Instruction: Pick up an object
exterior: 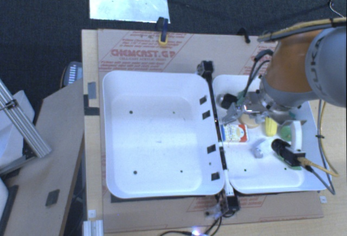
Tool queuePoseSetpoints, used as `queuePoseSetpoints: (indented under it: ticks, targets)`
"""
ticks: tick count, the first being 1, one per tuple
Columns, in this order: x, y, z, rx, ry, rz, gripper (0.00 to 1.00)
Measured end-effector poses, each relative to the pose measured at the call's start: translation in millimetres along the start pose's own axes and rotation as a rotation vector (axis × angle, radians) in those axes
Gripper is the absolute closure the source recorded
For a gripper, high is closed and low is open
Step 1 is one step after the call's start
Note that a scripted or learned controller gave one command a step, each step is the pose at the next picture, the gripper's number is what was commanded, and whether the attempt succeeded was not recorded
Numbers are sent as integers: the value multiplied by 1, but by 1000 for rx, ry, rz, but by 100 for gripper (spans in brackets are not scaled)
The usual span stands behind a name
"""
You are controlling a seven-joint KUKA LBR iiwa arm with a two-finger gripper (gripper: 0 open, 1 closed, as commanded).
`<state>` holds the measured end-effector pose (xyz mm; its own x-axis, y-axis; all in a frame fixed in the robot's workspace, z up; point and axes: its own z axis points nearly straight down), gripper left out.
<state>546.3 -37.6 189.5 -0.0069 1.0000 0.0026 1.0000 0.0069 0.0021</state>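
My gripper (234, 112) hangs low over the left part of the right bin (255, 182), with the grey and orange arm reaching in from the right. Just below it lies a red and white packet (234, 133). A pale tan object (250, 119) sits right beside the gripper and is partly covered by it. Further right lie a yellow object (270, 126), a green object (284, 133) and a white tube (296, 133). A small grey-white piece (258, 149) lies nearer the front. Nothing can be seen held in the gripper.
The left bin (116, 175) stands beside the right one, their rims meeting along a line of black clips (209, 115). Both bins rest on a cardboard sheet (146, 50). The arm's bulk covers the right bin's back right.
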Motion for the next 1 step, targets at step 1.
queuePoseSetpoints:
  ticks: [1]
  targets:
    - [-16, 73, -138, -20, -6, 1, 0]
